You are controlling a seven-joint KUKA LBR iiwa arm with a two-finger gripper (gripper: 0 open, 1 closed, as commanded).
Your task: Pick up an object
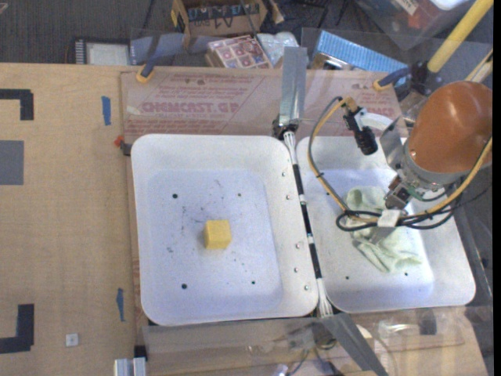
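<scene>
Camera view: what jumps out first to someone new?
The orange band of the arm bulks over the right bin, with the gripper down at a crumpled pale green cloth lying in that bin. Next comes the small yellow cube, sitting alone near the middle of the left bin. A yellow cable loops from the arm over the right bin's near-left side.
</scene>
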